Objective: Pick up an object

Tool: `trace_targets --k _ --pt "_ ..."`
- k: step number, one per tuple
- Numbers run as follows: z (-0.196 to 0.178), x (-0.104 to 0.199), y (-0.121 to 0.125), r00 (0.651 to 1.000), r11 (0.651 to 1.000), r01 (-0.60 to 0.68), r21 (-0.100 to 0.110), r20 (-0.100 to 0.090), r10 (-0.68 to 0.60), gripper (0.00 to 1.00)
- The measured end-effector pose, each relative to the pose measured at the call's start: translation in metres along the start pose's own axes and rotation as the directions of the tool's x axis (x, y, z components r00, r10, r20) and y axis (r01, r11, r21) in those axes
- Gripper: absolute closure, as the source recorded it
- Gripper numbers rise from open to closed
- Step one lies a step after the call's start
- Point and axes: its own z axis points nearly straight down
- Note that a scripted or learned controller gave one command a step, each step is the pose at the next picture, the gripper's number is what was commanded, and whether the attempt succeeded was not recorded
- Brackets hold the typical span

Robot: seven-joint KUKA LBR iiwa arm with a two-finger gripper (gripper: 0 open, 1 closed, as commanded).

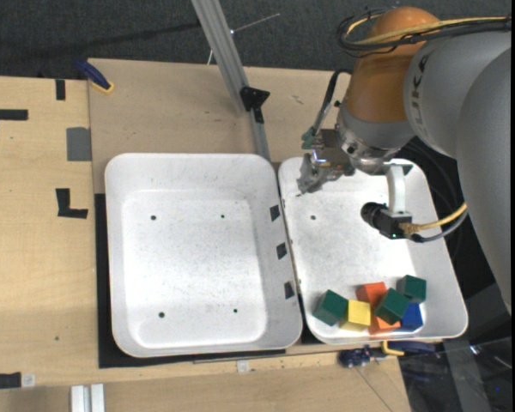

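Note:
Several small blocks cluster at the near end of the right bin (326, 239): a dark green block (331, 306), a yellow block (358, 314), an orange block (373, 293), a blue block (411, 317) and two more green blocks (395, 304) (413, 287). My gripper (310, 176) hangs over the far left corner of the right bin, well away from the blocks. Nothing shows between its fingers.
The left bin (193, 251) lies beside the right one, their rims touching. A slanted metal rod (227, 54) runs from the top of the view down to the bins' far edge. A black cable fitting (384, 220) hangs off the wrist over the right bin.

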Motion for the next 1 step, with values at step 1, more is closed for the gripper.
trace_targets --k 1 --pt "0.0111 0.0534 0.0090 1.000 1.000 -0.001 0.001 0.001 0.001 1.00"
